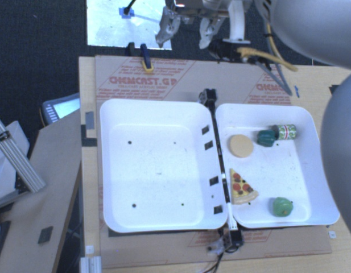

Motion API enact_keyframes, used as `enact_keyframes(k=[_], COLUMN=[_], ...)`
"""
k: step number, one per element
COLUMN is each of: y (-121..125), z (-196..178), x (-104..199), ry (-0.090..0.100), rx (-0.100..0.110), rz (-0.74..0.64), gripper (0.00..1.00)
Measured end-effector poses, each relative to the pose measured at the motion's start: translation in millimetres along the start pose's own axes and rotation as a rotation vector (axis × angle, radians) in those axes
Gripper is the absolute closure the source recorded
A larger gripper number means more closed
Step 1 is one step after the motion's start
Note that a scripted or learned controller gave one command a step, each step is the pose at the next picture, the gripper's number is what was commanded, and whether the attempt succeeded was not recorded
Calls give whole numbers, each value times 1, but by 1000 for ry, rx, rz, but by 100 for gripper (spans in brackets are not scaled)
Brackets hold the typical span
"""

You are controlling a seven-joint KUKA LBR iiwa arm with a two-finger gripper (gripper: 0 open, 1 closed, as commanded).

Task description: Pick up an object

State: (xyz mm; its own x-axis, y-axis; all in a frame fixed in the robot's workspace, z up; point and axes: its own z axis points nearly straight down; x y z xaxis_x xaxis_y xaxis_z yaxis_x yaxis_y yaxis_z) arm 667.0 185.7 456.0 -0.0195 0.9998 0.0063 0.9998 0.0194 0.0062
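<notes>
My gripper (pixel 186 33) hangs high at the top of the view, above the bench's far edge and well away from both bins. Its two fingers (pixel 166 30) stand apart with nothing between them. In the right bin (pixel 317 169) lie a round tan cookie (pixel 241 145), a small green bottle with a red and white label (pixel 276 134), a pizza slice (pixel 242 187) and a green pepper-like toy (pixel 281 207). The left bin (pixel 152 164) sits beside it.
The grey arm (pixel 312 16) crosses the upper right, with cables (pixel 266 61) trailing under it. A blue and yellow clamp (pixel 145 58) stands at the cardboard's far edge. A black divider clip strip (pixel 216 158) runs between the bins.
</notes>
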Motion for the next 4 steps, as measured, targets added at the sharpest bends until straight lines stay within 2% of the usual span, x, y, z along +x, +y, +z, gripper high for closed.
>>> enact_keyframes(k=[1, 2, 3, 4], y=[2, 2, -86, -144], z=[-9, -51, -81, -76], x=[-11, 49, 50, -2], ry=[-5, -4, -4, -6], rx=[2, 0, 7, 8], rz=[11, 11, 11, 20], gripper=[100, 100, 100, 100])
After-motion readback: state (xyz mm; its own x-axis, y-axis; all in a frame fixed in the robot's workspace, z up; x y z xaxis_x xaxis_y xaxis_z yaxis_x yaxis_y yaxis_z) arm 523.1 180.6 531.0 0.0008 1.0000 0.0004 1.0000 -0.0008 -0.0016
